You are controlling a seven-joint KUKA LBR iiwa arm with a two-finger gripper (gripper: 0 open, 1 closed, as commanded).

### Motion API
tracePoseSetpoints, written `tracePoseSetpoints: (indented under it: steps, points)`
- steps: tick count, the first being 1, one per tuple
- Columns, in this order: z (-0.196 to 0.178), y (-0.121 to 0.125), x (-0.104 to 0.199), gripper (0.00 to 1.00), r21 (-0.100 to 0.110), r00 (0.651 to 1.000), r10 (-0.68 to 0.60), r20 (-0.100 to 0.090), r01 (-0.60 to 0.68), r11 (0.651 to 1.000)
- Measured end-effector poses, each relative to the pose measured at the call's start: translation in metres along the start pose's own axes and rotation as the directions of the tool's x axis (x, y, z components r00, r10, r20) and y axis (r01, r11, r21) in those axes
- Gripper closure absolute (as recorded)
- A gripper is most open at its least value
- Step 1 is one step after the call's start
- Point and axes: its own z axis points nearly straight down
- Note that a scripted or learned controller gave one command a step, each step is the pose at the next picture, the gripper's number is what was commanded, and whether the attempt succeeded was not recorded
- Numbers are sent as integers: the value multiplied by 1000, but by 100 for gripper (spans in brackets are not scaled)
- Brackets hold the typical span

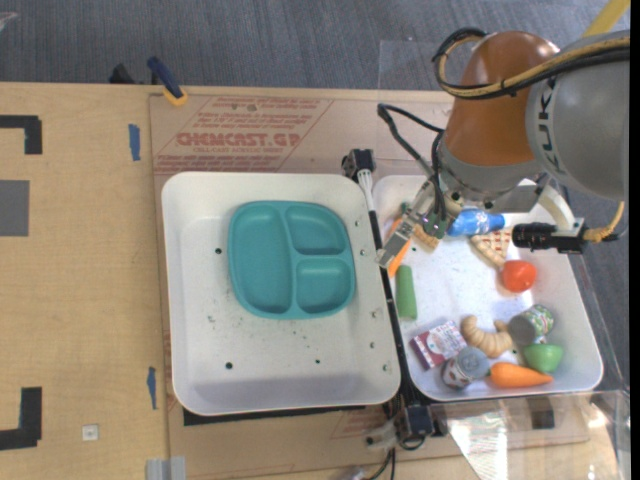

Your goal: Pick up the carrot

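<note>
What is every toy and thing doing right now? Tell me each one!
carrot: lying flat at the right bin's near edge, untouched
right bin: holding the toy food
teal plate: lying flat in the left bin
green stick: lying by the right bin's left wall
croissant: lying among the other food
gripper: low over the right bin's left edge, far from the carrot

Two shallow white bins sat side by side, with one teal three-compartment plastic plate and one orange carrot.
</note>
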Motion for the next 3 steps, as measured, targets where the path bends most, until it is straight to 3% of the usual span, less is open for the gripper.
tracePoseSetpoints:
  steps: [1,2,3]
  points:
    - [0,-56,44,0,3,998,65,-2,-65,998]
    - [0,-33,2,0,0,984,177,2,-177,984]
    - [1,-1,5,0,1,872,489,1,-489,872]
